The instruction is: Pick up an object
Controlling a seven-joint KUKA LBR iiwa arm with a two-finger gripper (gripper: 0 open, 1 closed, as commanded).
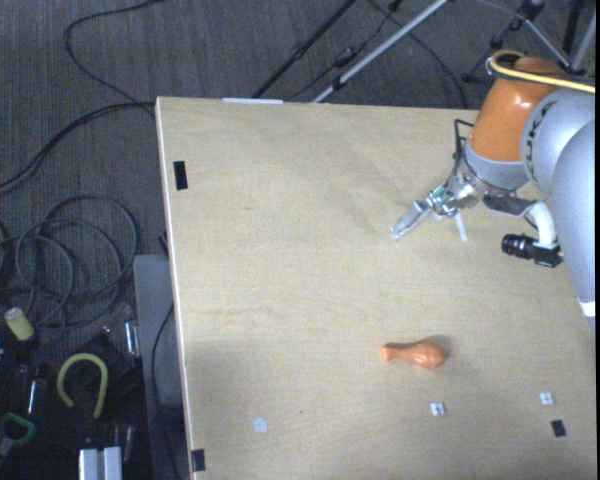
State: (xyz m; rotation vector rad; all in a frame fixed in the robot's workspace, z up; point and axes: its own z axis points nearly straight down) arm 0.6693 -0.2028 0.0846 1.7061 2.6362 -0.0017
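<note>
A small orange gourd-shaped object [417, 354] lies on its side on the tan bench top [280, 268], toward the front right. My gripper [429, 233] hangs over the bench's right middle, well behind the orange object and apart from it. Its two thin fingers are spread, one pointing left and down [402, 228], the other short and pale [462, 231]. Nothing sits between them. The orange wrist band [505, 118] and the grey arm [570, 178] reach in from the right.
Small black markers [180, 175] [558, 428] and white tags [437, 408] [546, 399] dot the bench top. The bench's left edge drops to a carpeted floor with coiled cables [70, 258]. Tripod legs [400, 28] stand behind the bench.
</note>
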